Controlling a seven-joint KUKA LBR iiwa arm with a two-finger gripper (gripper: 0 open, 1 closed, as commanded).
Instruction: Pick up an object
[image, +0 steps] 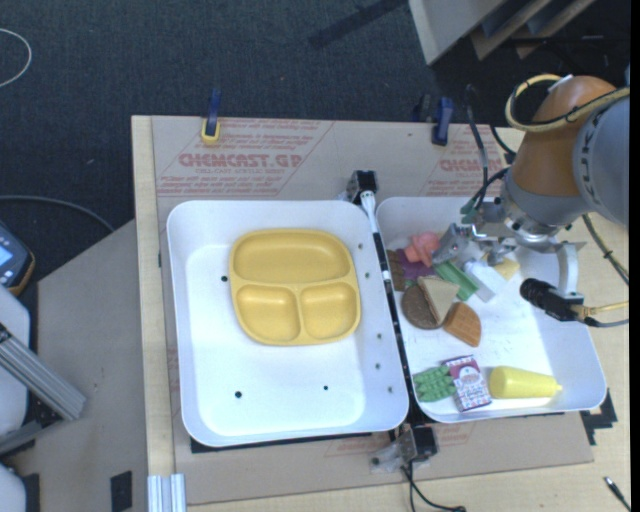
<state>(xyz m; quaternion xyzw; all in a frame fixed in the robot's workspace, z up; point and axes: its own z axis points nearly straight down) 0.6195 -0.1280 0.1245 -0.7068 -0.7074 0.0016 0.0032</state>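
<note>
Over the right bin (590, 372) the tool (478, 245) is seen low among a heap of small toy foods, with the grey arm and its orange band above it. Whether the tool is spread or pressed together cannot be told, since the wrist hides it, and nothing can be said to be held. Just beside the tool a green piece (457, 278) and a pink piece (421, 249) are found, with a bread-like slice (438, 297) and a brown wedge (462, 323) a little nearer the camera. Well apart, by the near wall, a yellow block (522, 382), a small red-and-white packet (468, 383) and a green leafy piece (433, 384) are laid. These things are judged to be light, stiff plastic, smooth and likely to slip or tip when pinched at a slant. The green piece is probably best taken across its narrow sides, at mid-length. A yellow divided tray (295, 283) is set in the left bin (200, 360), on the desk (160, 180).
</note>
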